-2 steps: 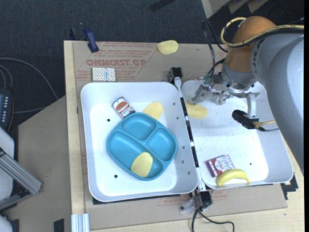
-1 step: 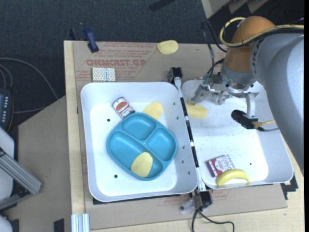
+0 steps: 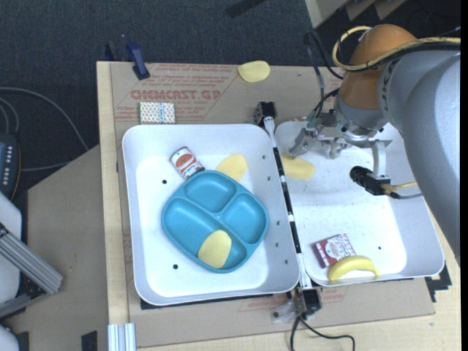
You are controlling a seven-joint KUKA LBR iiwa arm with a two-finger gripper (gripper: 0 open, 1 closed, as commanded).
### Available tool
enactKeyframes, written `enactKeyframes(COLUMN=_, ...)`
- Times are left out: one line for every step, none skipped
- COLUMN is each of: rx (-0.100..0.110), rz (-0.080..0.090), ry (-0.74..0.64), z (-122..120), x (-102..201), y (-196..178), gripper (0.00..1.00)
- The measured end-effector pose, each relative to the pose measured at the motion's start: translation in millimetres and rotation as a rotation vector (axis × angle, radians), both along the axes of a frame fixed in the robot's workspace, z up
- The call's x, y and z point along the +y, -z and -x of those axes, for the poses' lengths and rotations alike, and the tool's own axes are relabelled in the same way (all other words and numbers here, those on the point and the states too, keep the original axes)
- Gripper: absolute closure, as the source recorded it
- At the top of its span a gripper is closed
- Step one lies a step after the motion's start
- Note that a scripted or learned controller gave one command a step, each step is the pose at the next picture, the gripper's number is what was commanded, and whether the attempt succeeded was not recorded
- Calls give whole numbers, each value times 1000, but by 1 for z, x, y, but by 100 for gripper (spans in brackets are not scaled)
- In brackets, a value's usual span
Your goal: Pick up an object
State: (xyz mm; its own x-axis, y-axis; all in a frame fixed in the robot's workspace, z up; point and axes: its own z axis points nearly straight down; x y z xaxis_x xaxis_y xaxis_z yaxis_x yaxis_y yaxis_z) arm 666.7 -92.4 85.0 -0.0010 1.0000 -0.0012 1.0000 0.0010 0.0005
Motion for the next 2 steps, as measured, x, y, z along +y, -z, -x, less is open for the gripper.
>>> enactKeyframes(rx=0, rz=0, ry=0, z=0, x=-1, y=0, gripper=0)
enactKeyframes(rx=0, rz=0, ry=0, z=0, x=-2, y=0, gripper=0)
